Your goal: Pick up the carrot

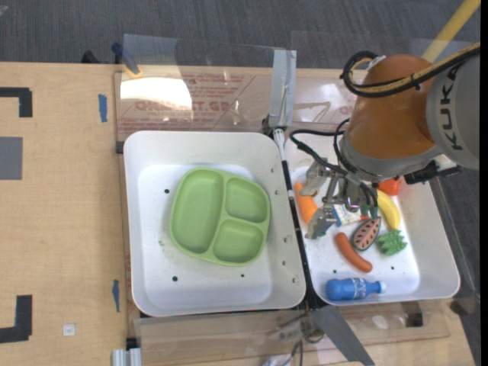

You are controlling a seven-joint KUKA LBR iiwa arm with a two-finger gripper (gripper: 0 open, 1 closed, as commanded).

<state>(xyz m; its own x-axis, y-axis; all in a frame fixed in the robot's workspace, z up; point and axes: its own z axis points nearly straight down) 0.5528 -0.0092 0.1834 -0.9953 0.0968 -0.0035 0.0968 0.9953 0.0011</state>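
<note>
Here the grey arm's metal fingers [326, 204] hang low over the right white bin [438, 280], near its left wall; whether they are parted or closed cannot be told. The small orange carrot [306, 207] lies just beside them against that left wall. A red sausage [354, 252], yellow banana [390, 208] and blue bottle [352, 288] lie nearby. The left white bin [145, 227] holds a green divided plate [219, 216].

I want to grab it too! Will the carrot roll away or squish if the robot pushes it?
The carrot looks like a hard, smooth toy, so it probably won't squish but might slip. Its tapered round shape may roll in a curve. It lies close to the bin wall, which would likely stop it.
</note>
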